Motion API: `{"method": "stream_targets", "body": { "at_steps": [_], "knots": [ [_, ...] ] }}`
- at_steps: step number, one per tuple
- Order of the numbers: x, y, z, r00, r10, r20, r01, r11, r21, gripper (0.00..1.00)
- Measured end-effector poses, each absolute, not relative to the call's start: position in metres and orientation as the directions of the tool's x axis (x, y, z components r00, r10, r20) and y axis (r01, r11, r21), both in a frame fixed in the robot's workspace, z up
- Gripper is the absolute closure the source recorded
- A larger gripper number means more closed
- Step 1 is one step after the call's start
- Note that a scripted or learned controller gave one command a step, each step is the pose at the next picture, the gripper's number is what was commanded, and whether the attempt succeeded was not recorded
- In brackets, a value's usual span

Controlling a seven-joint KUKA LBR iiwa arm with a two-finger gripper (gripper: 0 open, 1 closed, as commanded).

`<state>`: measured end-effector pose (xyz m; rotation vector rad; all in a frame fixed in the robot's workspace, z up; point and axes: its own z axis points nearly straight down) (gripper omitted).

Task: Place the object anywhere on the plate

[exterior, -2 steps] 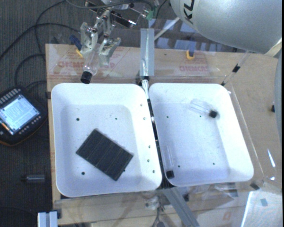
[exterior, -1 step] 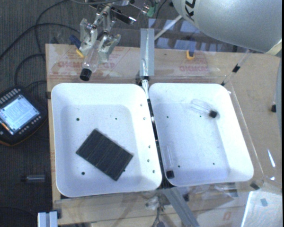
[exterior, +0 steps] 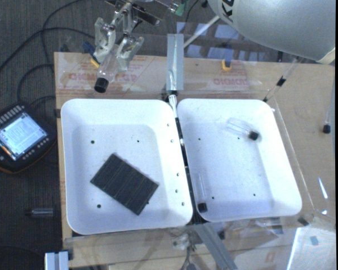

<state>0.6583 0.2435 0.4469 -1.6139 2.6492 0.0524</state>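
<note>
The object [exterior: 243, 130] lies near the right bin's [exterior: 236, 176] far edge. The plate [exterior: 124, 184] in the left bin [exterior: 80, 151] carries nothing. The gripper [exterior: 117, 48] is beyond the bins, and its grip cannot be told.

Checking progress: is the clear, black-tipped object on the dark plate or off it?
Off it. The clear object lies in the right bin, while the dark plate lies apart from it in the left bin.

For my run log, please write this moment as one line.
tool: over bench, beyond left bin | object: clear tube, black cap, in right bin | plate: dark, in left bin | status: not yet placed
</note>
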Motion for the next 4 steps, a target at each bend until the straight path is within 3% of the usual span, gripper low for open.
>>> {"method": "stream_targets", "body": {
  "at_steps": [4],
  "knots": [
    [0.661,0.247,0.488,-0.464,-0.883,-0.08,-0.886,0.464,0.01,1.0]
  ]
}}
